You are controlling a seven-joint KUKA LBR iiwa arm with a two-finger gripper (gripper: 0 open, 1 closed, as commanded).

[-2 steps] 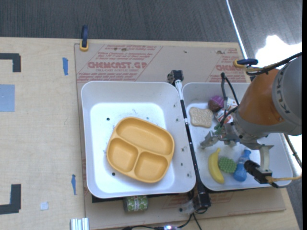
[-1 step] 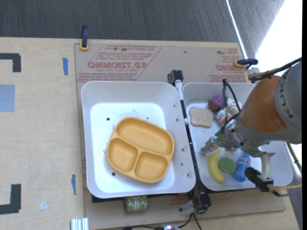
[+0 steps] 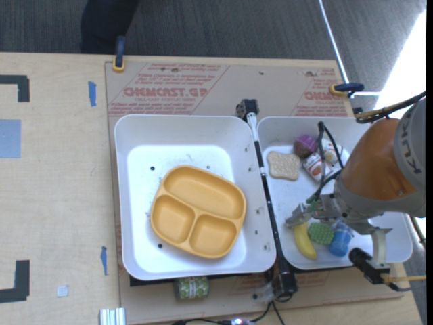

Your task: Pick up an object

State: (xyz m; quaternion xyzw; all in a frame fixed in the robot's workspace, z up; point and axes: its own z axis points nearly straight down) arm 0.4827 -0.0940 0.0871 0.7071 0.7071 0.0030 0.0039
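Rt bin (image 3: 284, 181): banana (image 3: 304, 241) beside pincer (image 3: 318, 215)

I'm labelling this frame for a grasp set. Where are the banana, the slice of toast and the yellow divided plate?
banana (image 3: 304, 242): camera view, middle of its curved body.
slice of toast (image 3: 283, 166): camera view, centre of its face.
yellow divided plate (image 3: 201, 189): camera view, floor of its large upper compartment.

The divided plate (image 3: 197, 212) lies in the left bin (image 3: 135, 181); the toast slice (image 3: 283, 166) and banana (image 3: 304, 241) lie in the right bin (image 3: 399, 249).
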